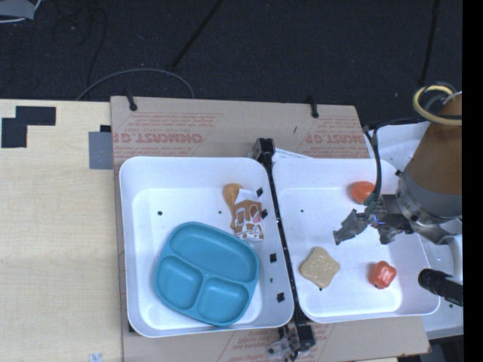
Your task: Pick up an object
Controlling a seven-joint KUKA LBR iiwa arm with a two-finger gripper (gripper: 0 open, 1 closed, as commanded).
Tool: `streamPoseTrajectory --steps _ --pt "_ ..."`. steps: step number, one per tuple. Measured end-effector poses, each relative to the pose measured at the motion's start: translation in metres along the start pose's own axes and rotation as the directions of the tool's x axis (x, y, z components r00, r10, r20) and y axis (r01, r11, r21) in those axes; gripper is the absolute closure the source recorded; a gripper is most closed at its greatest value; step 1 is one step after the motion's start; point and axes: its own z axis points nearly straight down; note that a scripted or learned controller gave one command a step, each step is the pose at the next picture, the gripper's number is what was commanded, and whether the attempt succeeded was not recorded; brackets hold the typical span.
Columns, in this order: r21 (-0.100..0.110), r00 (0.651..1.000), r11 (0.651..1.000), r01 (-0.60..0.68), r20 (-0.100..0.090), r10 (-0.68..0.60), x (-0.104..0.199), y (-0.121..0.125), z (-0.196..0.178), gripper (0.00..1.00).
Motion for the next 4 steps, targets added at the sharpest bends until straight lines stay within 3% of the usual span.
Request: streamPoseTrajectory --steps 1,4 --pt "-0.011 1.0 1.0 0.002 0.001 -0.002 0.0 0.002 -0.005 0.0" --pt "-0.013 1.0 1.0 0.0 0.0 0.0 -0.007 0.009 0.168 0.0"
